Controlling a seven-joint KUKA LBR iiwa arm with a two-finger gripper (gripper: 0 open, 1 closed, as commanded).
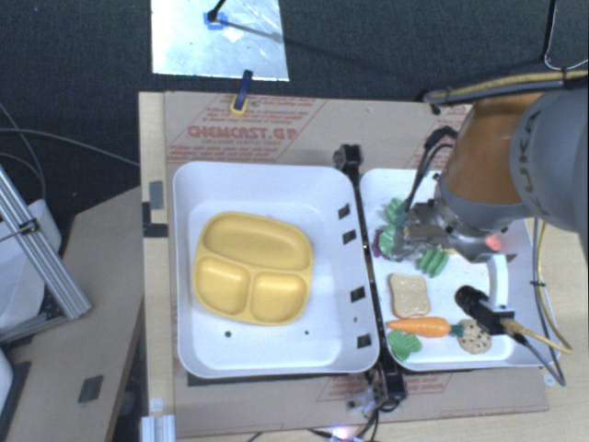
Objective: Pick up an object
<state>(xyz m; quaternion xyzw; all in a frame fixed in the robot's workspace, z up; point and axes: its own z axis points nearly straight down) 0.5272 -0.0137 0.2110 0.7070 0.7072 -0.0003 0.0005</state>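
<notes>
On the wooden surface (101, 247), the right bin (442, 355) holds a carrot (419, 327), a cookie (474, 337), a bread slice (409, 295) and green pieces (433, 261). The left bin (267, 178) holds a yellow divided tray (251, 267). The tool (409, 233) hangs over the right bin; whether it grips anything, I cannot tell. Beyond lie cardboard (248, 122), dark carpet (64, 53) and a silver sheet (219, 26).

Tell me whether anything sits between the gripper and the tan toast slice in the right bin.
Nothing visible does. The gripper is over the right white bin, above green toy pieces; the tan toast slice lies uncovered just below.
</notes>
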